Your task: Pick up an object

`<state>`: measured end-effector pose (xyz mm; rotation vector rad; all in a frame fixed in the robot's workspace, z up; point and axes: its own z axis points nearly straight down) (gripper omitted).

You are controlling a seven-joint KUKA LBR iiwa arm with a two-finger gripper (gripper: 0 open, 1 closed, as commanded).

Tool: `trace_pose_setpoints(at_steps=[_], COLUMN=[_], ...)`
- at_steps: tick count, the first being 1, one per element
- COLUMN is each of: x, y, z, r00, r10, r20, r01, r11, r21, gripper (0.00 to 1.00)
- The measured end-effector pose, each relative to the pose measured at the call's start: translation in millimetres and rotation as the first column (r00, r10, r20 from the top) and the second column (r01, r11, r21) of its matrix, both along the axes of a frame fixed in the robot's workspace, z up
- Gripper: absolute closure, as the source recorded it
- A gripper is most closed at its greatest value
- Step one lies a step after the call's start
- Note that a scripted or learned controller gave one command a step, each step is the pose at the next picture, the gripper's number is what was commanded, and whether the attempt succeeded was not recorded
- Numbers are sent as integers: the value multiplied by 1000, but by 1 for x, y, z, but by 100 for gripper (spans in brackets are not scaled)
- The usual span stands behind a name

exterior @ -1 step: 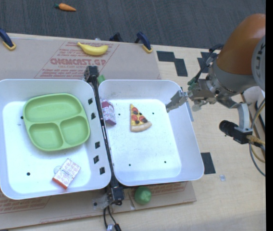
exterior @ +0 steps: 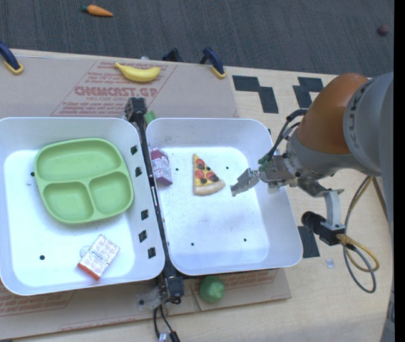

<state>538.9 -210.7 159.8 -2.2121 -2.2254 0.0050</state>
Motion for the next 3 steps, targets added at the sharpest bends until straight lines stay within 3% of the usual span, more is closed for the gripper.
trace_pose_setpoints(at_steps=[1,3], x=[-63,50], y=[0,0], z=[-68,-68], r00=[1000,1000], r10=[0,-1], r20=[2,4], r01=[0,1], r11=[1000,1000], r21=[1,1], gripper=[0,0])
